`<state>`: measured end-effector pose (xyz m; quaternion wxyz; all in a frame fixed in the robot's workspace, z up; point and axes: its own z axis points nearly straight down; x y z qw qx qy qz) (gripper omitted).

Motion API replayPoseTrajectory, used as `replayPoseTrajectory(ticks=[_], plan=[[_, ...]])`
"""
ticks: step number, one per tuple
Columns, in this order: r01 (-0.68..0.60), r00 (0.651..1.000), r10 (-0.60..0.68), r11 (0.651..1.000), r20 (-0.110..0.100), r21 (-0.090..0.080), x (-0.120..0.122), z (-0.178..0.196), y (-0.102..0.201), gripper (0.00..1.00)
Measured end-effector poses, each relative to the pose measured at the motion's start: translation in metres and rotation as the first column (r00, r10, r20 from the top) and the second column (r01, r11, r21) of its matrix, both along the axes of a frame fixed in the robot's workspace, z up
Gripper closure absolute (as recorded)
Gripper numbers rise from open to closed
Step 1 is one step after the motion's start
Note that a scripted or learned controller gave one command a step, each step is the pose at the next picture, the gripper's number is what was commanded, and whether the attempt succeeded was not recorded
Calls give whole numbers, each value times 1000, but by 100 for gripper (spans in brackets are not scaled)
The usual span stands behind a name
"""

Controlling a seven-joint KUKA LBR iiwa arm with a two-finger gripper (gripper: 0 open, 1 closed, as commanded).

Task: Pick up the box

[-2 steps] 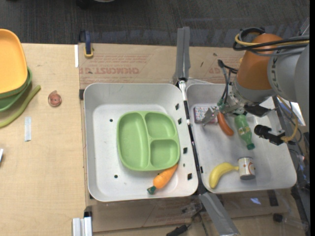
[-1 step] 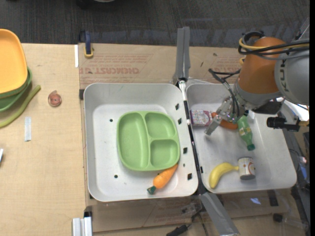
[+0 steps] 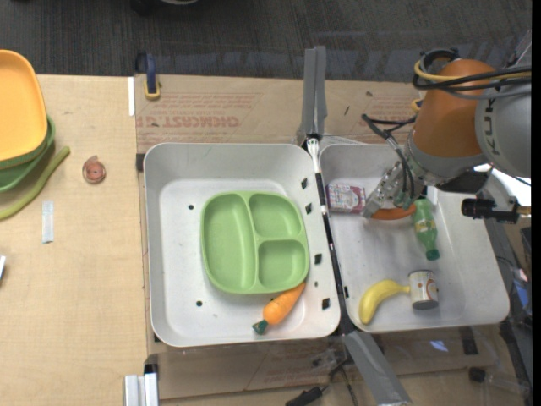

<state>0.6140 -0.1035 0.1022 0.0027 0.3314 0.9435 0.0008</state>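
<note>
Gripper (image 3: pixel 386 194) first: you'll find it low in the right-hand white bin (image 3: pixel 473 311), near the far wall, and whether it is spread or clenched cannot be told, since wrist and cabling crowd the tip. Nothing can be seen caught in it. The small white box with pink print (image 3: pixel 344 196) lies just beside the gripper, on the side toward the divider between the bins, up in the bin's far corner against that divider. Its long axis looks to run roughly across the bin, divider to gripper, though you should treat that as uncertain. So the coming move, as you would judge it, is a short shift toward the divider and then a descent.

Working outward from the box: an orange rimmed object (image 3: pixel 394 213) sits partly under the gripper, mostly hidden. A green plastic bottle (image 3: pixel 424 227) lies beyond it. Nearer the front wall rest a yellow banana (image 3: pixel 378 299) and a small can (image 3: pixel 423 289). Across the divider, a green divided plate (image 3: pixel 254 242) and an orange carrot (image 3: pixel 281 306) sit in the other bin (image 3: pixel 169 311).
</note>
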Motion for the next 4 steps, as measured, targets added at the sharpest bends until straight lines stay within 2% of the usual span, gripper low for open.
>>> replayPoseTrajectory(ticks=[1, 2, 3, 4], plan=[[324, 946, -324, 946, -2, 0, 33, -10, 10, 100], [610, 793, -610, 793, -5, -1, -10, 89, 68, 100], [637, 771, -637, 771, -6, -2, -54, 139, 129, 100], [575, 818, -575, 818, -6, -3, -45, 131, 85, 100]])
